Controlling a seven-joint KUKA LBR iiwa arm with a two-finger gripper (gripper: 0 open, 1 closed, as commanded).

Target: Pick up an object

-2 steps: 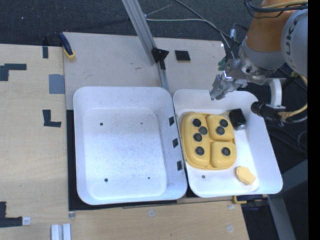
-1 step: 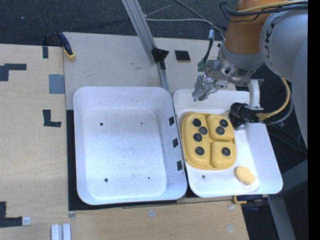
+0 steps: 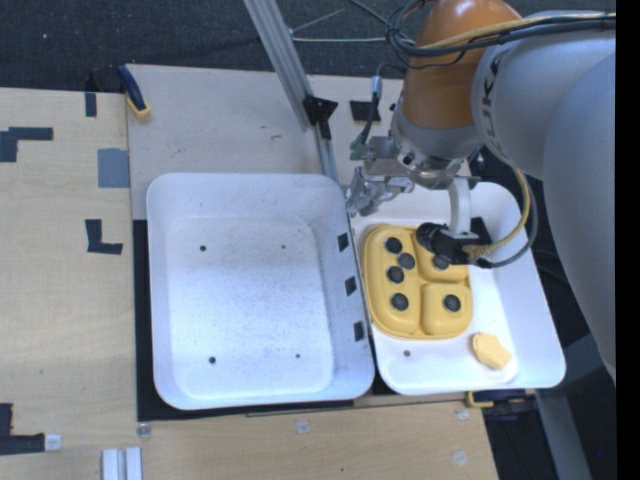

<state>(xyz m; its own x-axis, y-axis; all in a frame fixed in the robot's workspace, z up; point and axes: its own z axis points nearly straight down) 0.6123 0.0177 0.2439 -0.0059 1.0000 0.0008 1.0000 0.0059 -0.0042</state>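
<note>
Yellow tray point(image 3: 415, 283) in right bin point(image 3: 530, 328), pincer point(image 3: 375, 190) just above-left

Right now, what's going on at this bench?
A grey KUKA arm with an orange band reaches in over the right bin. Its gripper hangs near that bin's upper left corner, beside the yellow tray-like object with dark round spots. A small yellow piece lies loose near the bin's lower edge. Nothing appears lifted yet. The left bin sits alongside.
</note>
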